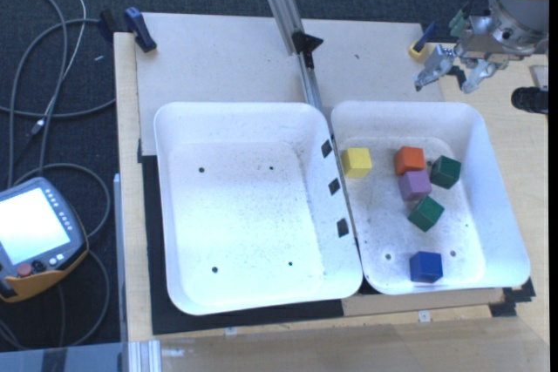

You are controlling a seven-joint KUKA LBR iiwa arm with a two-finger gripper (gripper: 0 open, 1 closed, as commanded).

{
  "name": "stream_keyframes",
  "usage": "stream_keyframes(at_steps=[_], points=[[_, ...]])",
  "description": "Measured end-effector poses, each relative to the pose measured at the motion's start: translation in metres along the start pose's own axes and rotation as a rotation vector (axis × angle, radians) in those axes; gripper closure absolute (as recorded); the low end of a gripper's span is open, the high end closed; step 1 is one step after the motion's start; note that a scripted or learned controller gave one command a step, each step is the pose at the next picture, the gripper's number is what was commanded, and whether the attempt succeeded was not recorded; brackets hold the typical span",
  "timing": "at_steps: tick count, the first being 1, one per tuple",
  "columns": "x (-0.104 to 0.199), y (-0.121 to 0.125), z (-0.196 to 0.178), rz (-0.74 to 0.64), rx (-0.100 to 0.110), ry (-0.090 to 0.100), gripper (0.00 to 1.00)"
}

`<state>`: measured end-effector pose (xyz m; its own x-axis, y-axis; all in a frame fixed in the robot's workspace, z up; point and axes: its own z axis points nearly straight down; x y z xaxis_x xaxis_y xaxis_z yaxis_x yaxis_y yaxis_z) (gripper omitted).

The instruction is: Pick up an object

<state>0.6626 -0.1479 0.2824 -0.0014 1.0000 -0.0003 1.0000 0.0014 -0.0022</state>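
the blue cube (pixel 425 266) lies nearest the camera, at the front of the right bin (pixel 500 213) and well apart from the other blocks. behind it a green cube (pixel 425 213) sits just beside a purple cube (pixel 415 185), which touches an orange cube (pixel 409 159); a second green cube (pixel 445 172) is close on their right. a yellow cube (pixel 357 162) stands alone near the bin's left wall. the tool (pixel 446 76) hangs above the bench (pixel 227 57) behind the right bin, fingers spread, pinching nothing.

risks, as judged from this layout:
- descent into the cluster: a finger may land on a neighbouring block and scatter the group.
- yellow cube: the bin wall may obstruct one finger.
- lowest risk target: the isolated blue cube.
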Motion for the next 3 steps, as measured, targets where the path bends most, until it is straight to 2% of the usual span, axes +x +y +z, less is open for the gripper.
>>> stream_keyframes(at_steps=[1,2,3], points=[[0.009,-0.023,0.151,0.001,-0.012,-0.003,0.00],[-0.012,-0.059,0.183,0.003,0.002,0.000,0.00],[-0.006,-0.039,0.161,-0.001,-0.007,0.000,0.00]])
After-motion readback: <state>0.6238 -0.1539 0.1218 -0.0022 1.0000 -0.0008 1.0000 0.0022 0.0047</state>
